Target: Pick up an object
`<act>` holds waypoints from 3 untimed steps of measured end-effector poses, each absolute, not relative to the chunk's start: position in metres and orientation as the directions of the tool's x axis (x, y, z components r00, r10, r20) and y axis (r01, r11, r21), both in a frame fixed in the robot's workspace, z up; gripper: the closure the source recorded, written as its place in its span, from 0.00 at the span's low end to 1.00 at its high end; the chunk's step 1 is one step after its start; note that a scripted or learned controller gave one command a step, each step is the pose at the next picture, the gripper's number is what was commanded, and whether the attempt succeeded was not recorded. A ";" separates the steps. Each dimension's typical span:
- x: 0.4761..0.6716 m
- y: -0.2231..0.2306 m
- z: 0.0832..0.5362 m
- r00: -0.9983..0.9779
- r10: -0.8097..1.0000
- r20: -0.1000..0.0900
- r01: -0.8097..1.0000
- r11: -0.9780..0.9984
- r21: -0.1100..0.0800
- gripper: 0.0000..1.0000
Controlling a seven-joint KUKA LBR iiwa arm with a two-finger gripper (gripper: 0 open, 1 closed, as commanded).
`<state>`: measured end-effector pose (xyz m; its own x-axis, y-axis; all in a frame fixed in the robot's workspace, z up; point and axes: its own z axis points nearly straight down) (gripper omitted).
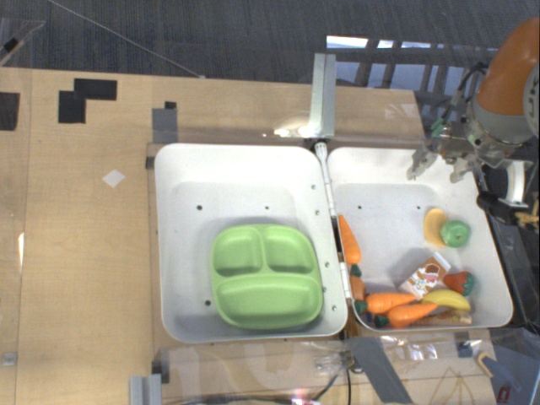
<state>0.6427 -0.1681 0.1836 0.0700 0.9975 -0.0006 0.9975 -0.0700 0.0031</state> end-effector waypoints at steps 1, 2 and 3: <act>0.619 -0.194 0.094 0.091 0.996 0.000 0.996 -0.091 0.004 0.00; 0.598 -0.200 0.090 0.029 1.000 -0.001 0.999 -0.029 0.016 0.00; 0.579 -0.163 0.091 -0.034 0.999 -0.005 0.999 0.034 0.018 0.00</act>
